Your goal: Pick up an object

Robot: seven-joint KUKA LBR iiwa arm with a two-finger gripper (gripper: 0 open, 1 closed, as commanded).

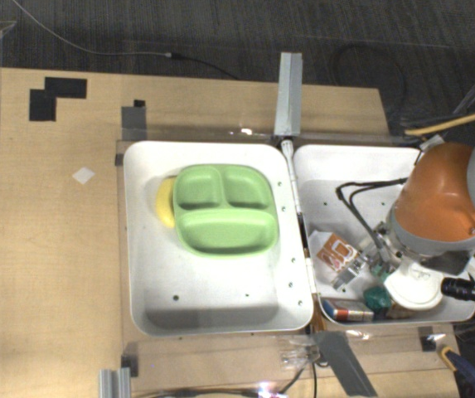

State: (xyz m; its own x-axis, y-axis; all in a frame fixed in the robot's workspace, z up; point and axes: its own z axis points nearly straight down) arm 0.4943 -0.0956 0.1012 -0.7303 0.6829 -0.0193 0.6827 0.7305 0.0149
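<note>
The tabletop (55,247) is carrying a left bin (212,305) and a right bin (336,168) side by side. The arm (440,197) is reaching into the right one. A green divided plate (225,208) is lying in the left bin, partly covering a yellow thing (164,203). The claw (363,265) is hanging low just beside an orange packet (331,251); whether it is apart or together cannot be told. A teal thing (378,297) and a red-and-blue pen (349,312) are lying by the near wall.

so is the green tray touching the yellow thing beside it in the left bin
Touching. The camera view shows the green tray lying over the yellow thing on its right side, with no gap between them.
</note>
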